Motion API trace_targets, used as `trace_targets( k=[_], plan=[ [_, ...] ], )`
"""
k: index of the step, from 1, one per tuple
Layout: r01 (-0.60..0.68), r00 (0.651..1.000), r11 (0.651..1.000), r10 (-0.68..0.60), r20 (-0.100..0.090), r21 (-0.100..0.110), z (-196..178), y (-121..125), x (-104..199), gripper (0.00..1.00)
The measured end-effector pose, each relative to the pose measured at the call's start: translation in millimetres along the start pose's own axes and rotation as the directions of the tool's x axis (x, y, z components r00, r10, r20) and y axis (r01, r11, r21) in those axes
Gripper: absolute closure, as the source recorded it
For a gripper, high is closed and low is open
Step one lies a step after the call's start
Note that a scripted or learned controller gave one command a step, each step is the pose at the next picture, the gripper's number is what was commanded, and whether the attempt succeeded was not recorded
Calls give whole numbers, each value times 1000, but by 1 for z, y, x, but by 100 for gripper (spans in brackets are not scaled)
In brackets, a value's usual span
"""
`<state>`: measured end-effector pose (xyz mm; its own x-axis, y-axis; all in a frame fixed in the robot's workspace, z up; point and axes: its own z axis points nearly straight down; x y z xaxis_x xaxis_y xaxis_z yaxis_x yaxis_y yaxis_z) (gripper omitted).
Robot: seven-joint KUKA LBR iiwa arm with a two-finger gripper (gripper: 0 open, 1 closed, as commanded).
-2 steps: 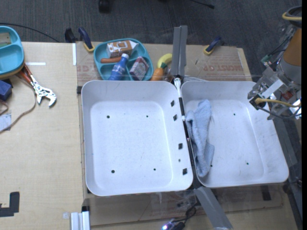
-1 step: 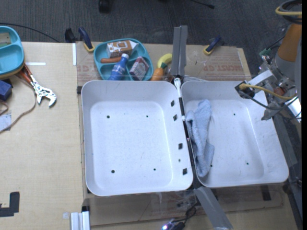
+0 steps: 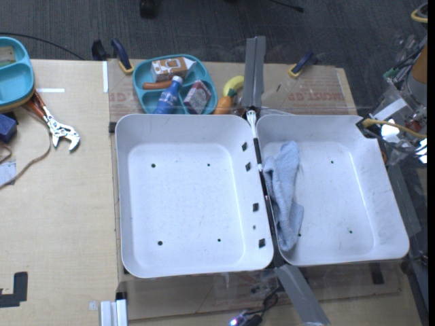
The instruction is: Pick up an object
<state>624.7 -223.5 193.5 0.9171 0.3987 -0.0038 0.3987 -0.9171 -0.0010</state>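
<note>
At the right bin's [image 3: 367, 202] left wall a crumpled blue-grey cloth [image 3: 285, 192] is seen, draped along the divider from near the back rim down toward the front corner. It is the only pickable thing in either bin. The left bin [image 3: 183, 202] is seen as bare white floor with a few dark spots.

Progress: judged as not started. The cloth is lying flat and untouched, nothing is lifted. Approach, descent, grasp and lift are all left to do.

Arm: only some hardware and cabling [image 3: 401, 124] are made out at the far right edge, just past the right bin's back corner. Claw state cannot be told from this view, released or clenched.

Edges and room:
- The cloth is pressed against the wall shared by the bins, so little room is left on its left side. A descent biased toward the cloth's right side is judged safer.
- The right bin's floor to the right of the cloth is open, and a clear lane from the arm's side is given.
- Black clips [image 3: 247, 148] are set along the divider, just beside the cloth; a snag there is a risk.
- A blue tray [image 3: 144, 80] of small items behind the bins is well apart from the path.
</note>
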Motion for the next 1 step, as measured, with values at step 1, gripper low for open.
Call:
trace_targets(
  k=[1],
  plan=[
    [-205,979,979,205,1,1,30,-21,-47,0]
  ],
)
